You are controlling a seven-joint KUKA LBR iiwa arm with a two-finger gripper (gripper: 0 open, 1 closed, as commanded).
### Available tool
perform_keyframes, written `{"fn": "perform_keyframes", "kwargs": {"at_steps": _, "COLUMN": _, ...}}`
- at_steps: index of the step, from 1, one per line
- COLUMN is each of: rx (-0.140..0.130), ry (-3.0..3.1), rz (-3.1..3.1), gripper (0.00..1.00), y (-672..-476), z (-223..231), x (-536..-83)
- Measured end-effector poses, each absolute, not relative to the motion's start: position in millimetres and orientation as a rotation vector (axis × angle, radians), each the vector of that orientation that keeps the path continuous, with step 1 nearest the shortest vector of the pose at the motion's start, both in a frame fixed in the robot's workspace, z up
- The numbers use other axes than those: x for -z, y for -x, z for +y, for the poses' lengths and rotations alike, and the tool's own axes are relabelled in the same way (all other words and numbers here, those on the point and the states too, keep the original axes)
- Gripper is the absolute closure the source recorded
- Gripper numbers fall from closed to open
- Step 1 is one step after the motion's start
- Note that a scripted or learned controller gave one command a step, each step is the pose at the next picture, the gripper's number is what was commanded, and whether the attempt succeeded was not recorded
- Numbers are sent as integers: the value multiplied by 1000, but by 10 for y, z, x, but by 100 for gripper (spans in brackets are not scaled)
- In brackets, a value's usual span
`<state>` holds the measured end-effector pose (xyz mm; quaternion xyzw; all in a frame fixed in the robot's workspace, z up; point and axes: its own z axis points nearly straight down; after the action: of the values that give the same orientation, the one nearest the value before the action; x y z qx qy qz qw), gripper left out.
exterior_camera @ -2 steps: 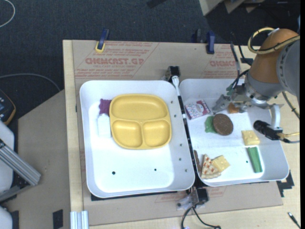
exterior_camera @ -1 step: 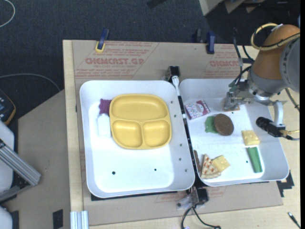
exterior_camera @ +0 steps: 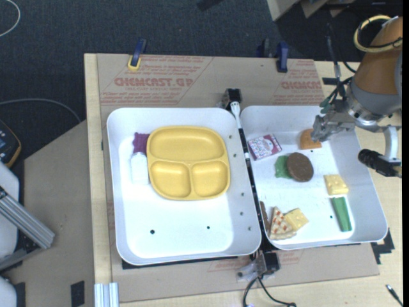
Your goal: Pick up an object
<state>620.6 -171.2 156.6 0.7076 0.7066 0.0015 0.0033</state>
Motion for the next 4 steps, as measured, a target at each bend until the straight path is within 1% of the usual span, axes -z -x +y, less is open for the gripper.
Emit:
{"fn": "perform_keyframes", "kwargs": {"at_steps": 1, "rx": -7, "ry": -2213, "rz": 2217, "gripper": 100, "y": -6251, "z": -1695, "x": -2210}}
{"fn": "perform_keyframes", "kwargs": {"at_steps": 2, "rx": -3, "ry": -2217, "rz": 2219, "gripper": 100, "y": -6260, "z": -1696, "x": -2256}}
{"fn": "perform_keyframes", "kwargs": {"at_steps": 3, "rx": -6, "ry": -2212, "rz": 2225, "gripper": 100, "y": -6336, "z": -1109, "x": -2344}}
{"fn": "perform_keyframes", "kwargs": {"at_steps": 4, "rx": -2, "ry": -2216, "rz": 2229, "gripper": 100, "y": -6359, "z": -588, "x": -2338}}
